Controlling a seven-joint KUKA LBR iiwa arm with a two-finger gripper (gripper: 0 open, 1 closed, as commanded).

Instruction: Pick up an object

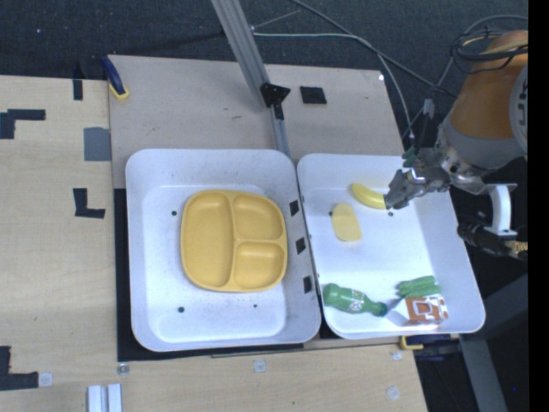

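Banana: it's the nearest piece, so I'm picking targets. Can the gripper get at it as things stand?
Probably yes. The gripper hangs just right of the banana, which lies bare on the right bin floor, apart from the pale yellow piece.

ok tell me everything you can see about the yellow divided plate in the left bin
The yellow divided plate looks like matte plastic, a rounded rectangle with a raised rim and three compartments: one long section along its left side and two smaller ones on the right. It lies flat, right side up, slightly rotated, near the middle of the left bin. Only the bin floor touches it.
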